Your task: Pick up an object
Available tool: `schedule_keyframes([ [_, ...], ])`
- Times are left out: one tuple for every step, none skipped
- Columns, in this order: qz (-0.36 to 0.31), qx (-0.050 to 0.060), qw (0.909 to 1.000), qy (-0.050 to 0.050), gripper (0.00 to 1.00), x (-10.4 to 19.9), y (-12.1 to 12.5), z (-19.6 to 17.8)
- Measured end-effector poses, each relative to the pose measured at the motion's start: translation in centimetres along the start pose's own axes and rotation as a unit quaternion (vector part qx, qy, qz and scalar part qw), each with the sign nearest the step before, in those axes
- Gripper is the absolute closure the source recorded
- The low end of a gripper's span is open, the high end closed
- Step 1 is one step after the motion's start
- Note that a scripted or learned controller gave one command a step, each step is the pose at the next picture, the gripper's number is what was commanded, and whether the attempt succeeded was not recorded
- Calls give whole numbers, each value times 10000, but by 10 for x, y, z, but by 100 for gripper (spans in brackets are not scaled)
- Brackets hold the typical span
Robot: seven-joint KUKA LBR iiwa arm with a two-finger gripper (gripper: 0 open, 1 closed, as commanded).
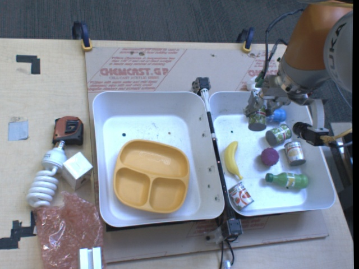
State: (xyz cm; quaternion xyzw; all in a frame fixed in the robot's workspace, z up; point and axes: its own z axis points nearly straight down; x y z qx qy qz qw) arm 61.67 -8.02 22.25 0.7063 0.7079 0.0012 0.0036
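Camera view: tool (257,112) hides a can's (257,122) top.

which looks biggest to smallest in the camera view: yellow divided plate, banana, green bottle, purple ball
1. yellow divided plate
2. banana and green bottle, too alike in size to rank
3. purple ball

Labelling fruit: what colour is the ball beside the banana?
Purple ball, clearest in the camera view.
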Motion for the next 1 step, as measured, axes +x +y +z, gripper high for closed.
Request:
schedule_keyframes([
  [-9,-11,10000,-3,100,0,1,-10],
])
